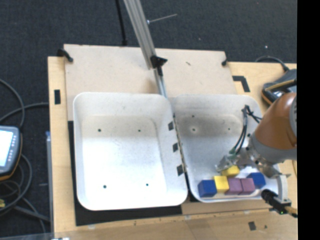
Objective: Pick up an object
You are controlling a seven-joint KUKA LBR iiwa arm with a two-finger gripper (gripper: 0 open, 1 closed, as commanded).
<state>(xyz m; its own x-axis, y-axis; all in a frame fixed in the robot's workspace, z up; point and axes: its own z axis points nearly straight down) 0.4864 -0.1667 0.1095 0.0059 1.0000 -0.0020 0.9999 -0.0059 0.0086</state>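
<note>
Several small blocks lie along the front wall of the right bin (210, 106): a blue block (206, 188), a yellow block (221, 183), two purple blocks (235, 185) (247, 185) and another blue block (258, 179). A second yellow block (232, 171) sits just behind this row. My gripper (227, 164) is low in the right bin, directly over or against that yellow block. The arm's grey wrist and orange band (277, 129) hide the bin's right side.
The left bin (82, 149) stands beside the right one, their walls meeting at the centre. A slanted metal rail (142, 29) runs from the top of the view down to the bins' back edge. A handheld screen (7, 149) and cables lie off the bench at left.
</note>
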